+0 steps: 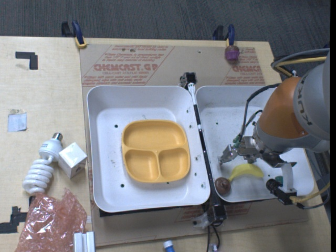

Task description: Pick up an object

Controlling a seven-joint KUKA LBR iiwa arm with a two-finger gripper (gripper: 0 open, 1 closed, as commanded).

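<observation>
End effector (230, 154) low in right bin (212, 119), just above banana (245, 172)

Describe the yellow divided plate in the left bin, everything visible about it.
The yellow divided plate is a rounded-square tray, plastic by its look, in a matte mustard yellow. Raised ridges split it into three compartments: one wide section across the far side and two smaller ones nearer the camera. It lies flat and upright, turned slightly askew, near the middle of the left bin, resting on the bin's white floor. Its compartments hold nothing, and it stands apart from the bin's walls.
</observation>
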